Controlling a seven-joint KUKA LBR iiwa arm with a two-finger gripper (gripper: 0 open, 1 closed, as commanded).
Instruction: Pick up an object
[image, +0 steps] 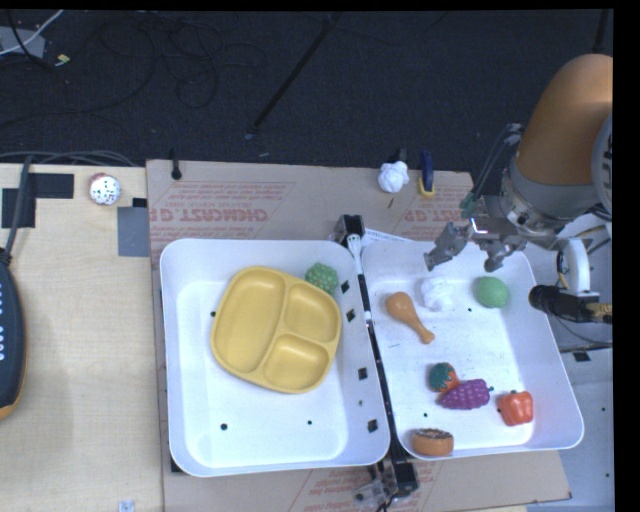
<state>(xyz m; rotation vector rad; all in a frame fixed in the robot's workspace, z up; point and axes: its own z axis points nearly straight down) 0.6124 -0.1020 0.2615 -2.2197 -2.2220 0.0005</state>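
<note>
White plastic is forming both shallow bins, which are sitting side by side on a sheet of brown cardboard (260, 195) on the bench. Lying in the left bin (190, 420) is a yellow divided plate (277, 328), tilted slightly, with a small green bumpy toy (322, 277) touching its upper right rim. Scattered in the right bin (545, 370) are the candidate objects: a tan toy drumstick (410, 316) near the dividing wall, a white crumpled lump (437, 293) just beside it, a green ball (491, 292) to the right of the lump, a small green-and-orange toy (442, 376) touching a purple bunch of grapes (465, 395), an orange-red toy pepper (516, 407) near the lower right corner, and a brown round toy (432, 441) resting against the near wall. The grey arm with its orange band (570, 120) is reaching in from the right, and the gripper (468, 250) is hanging over the upper edge of the right bin, above the white lump and the green ball; its two dark fingers (440, 252) are standing spread apart with nothing between them. Beyond the bins, a white crumpled ball (393, 177) and a blue-and-yellow object (427, 172) are lying on the cardboard, and a small white spotted ball (104, 189) is resting on the wooden bench to the left.
</note>
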